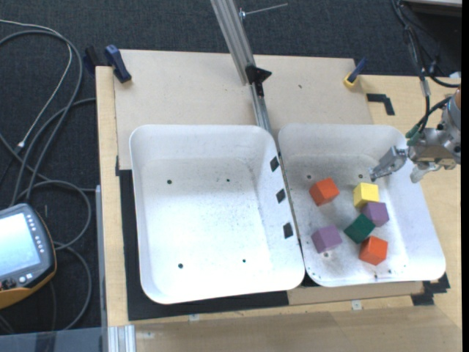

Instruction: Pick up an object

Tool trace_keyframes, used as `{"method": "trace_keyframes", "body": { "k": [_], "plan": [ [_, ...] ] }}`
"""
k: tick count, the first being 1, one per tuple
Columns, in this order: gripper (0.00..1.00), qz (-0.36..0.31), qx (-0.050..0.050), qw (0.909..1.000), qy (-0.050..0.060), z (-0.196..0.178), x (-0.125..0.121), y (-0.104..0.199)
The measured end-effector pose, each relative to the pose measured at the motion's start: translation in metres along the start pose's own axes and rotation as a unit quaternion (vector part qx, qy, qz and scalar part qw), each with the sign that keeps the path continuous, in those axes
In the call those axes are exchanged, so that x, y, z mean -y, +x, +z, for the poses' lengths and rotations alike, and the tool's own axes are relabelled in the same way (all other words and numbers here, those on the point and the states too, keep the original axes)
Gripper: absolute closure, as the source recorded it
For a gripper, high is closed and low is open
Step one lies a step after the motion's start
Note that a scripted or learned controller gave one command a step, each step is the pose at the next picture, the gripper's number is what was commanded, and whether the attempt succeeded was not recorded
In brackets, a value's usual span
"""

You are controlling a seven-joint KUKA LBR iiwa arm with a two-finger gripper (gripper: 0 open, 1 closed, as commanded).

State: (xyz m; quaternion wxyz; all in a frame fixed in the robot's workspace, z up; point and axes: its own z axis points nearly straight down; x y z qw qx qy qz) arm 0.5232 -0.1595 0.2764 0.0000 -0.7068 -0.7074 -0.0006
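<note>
Several small cubes lie in the right bin [344, 141]: an orange cube [324, 191], a yellow cube [366, 193], a purple cube [377, 213], a green cube [359, 228], a second purple cube [327, 237] and a second orange cube [374, 249]. My gripper [401, 170] hangs over the bin's right side, up and to the right of the yellow cube. It is open, its two fingers spread apart with nothing between them. One fingertip [381, 170] points toward the yellow cube but stays apart from it.
The left bin [198, 141] sits beside the right one, with black clips along the shared rim [282, 195]. A metal pole [233, 31] rises from the back middle of the bench. Cables and a handheld pendant [22, 251] lie on the floor at left.
</note>
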Motion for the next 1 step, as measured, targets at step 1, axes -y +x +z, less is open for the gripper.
{"method": "trace_keyframes", "body": {
  "k": [1],
  "plan": [
    [0.00,0.002,0.003,1.0000,-0.004,-0.0723,0.0320,-0.0394]
  ]
}}
